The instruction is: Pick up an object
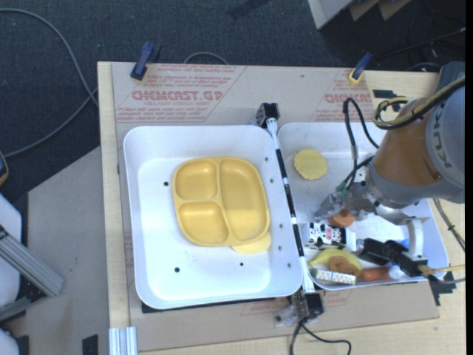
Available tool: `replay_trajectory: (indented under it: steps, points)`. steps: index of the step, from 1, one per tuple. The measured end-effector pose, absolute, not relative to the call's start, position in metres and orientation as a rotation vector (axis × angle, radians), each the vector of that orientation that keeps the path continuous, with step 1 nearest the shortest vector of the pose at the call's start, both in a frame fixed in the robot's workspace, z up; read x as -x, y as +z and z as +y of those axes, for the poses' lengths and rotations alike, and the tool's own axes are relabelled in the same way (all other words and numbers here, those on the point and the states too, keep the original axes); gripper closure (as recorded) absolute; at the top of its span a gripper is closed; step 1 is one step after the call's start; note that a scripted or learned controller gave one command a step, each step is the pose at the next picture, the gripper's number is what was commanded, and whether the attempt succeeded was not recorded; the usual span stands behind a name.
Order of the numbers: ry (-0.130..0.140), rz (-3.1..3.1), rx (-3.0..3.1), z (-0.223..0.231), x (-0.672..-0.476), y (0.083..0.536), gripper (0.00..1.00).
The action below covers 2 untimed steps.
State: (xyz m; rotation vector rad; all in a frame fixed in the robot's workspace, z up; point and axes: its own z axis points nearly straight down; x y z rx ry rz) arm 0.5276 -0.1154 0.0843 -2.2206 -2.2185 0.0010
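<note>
The grey arm with an orange band reaches into the right white bin (325,133); its pincer (341,211) hangs low above a small orange-brown object (342,218), whether pinching it I cannot tell. A round yellow disc (310,164) lies nearby. The left white bin (148,220) holds a yellow 3-compartment plastic tray (220,200).

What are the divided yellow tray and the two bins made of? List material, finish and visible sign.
Yellow tray: likely moulded plastic, smooth and slightly glossy, with rounded compartment ridges.
Left bin and right bin: probably thin white plastic, satin, with rounded, formed rims.
</note>
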Motion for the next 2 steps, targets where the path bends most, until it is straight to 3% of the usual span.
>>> replay_trajectory:
  steps: [1,2]
  points:
    - [-0.001,-2.219,2.221,-0.115,-0.528,0.094,1.00]
    - [-0.004,-2.225,2.220,-0.055,-0.595,0.186,1.00]
